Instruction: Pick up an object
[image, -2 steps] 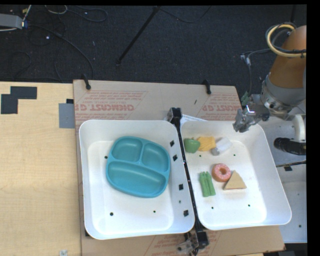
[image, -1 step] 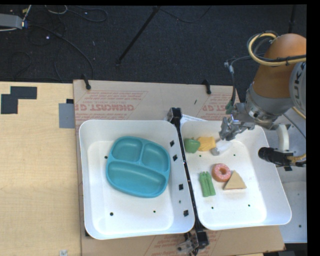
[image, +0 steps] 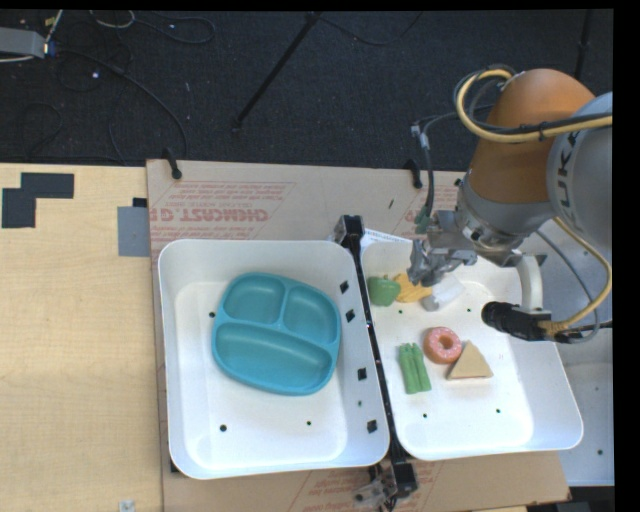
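My gripper (image: 430, 280) hangs low in the right bin (image: 520, 420), at its far left part. It sits right over a yellow piece (image: 407, 291) that pokes out to its left. A small green rounded piece (image: 383, 290) lies beside the yellow one, close to the divider. Nearer the front lie a pink donut (image: 442, 344), a tan wedge (image: 469, 364) and a long green piece (image: 414, 367). Whether anything is held cannot be made out from here.
The left bin (image: 190, 300) holds a teal compartment plate (image: 277, 333). A black divider bar (image: 364, 330) runs between the bins. The arm's grey and orange body (image: 520, 150) looms over the right bin's far right corner, with a black cable fitting (image: 515, 320) beside it.
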